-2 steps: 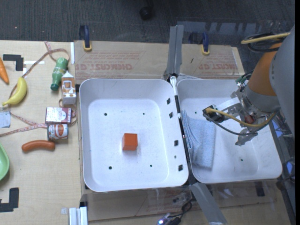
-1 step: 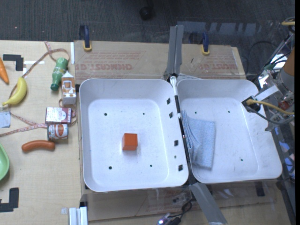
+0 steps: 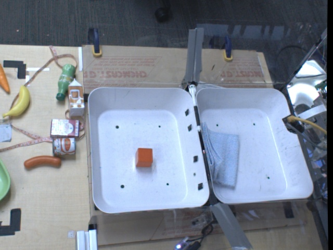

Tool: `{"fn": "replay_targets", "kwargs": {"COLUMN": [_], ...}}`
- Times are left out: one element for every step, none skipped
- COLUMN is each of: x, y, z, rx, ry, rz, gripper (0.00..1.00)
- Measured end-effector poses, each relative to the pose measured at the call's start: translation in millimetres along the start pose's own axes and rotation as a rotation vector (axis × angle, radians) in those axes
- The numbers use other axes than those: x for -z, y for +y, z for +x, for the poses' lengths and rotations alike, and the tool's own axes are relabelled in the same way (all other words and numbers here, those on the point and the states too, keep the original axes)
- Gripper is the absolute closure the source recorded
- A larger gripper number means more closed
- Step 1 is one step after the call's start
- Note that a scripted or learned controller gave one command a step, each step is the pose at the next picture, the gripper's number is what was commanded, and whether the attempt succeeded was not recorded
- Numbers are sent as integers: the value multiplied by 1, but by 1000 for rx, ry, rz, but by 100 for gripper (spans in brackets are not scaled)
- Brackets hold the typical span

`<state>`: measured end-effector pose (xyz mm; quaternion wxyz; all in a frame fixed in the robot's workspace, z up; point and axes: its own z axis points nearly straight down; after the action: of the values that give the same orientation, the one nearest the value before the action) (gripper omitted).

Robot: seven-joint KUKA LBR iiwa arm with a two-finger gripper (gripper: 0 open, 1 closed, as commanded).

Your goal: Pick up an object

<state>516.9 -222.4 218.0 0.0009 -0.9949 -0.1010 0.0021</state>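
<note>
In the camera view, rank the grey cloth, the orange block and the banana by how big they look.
1. grey cloth, in the right bin, clearly largest.
2. banana, on the bench left of the bins.
3. orange block, in the left bin, smallest, though not far behind the banana.

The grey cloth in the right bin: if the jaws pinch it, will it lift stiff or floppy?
Probably floppy: the grey cloth lies creased and folded against the right bin's left wall. It would likely drape and unfold when lifted, and looks light. Pushed, it would probably bunch rather than slide whole.
</note>
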Motion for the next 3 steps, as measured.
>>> {"fn": "replay_targets", "kwargs": {"x": [8, -40, -40], "y": [0, -98, -97], "z": [0, 51, 51], "rx": [3, 24, 22], "ry": [-4, -1, 0], "rz": [1, 1, 0], "gripper": [100, 100, 0]}}
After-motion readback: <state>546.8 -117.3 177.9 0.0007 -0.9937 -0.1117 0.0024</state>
